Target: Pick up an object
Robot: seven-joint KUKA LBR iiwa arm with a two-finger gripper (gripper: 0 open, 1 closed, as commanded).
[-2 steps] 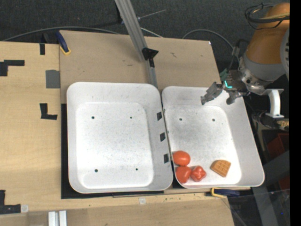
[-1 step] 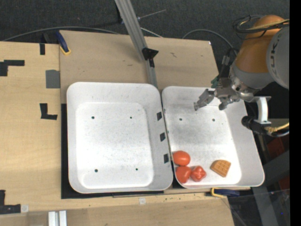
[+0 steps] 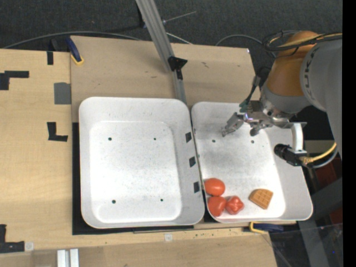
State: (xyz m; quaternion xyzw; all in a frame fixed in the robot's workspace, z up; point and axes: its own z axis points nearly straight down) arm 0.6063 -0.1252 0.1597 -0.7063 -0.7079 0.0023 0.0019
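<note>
In the right bin [image 3: 245,154] lie three red-orange items at the near left corner: a round tomato-like piece [image 3: 214,187], another red piece [image 3: 216,205] below it and a small red pepper-like piece [image 3: 235,205]. A tan waffle-like square [image 3: 261,198] lies to their right. My gripper [image 3: 242,127] hangs over the far part of the right bin, well above these objects in the view. Its fingers [image 3: 230,128] are spread apart with nothing between them.
The left bin [image 3: 133,160] sits beside the right one, sharing a middle rim with black clips [image 3: 192,161]. A grey metal pole [image 3: 161,38] slants in from the top. A blue clamp [image 3: 75,52] and black tape marks lie on the wooden bench at left.
</note>
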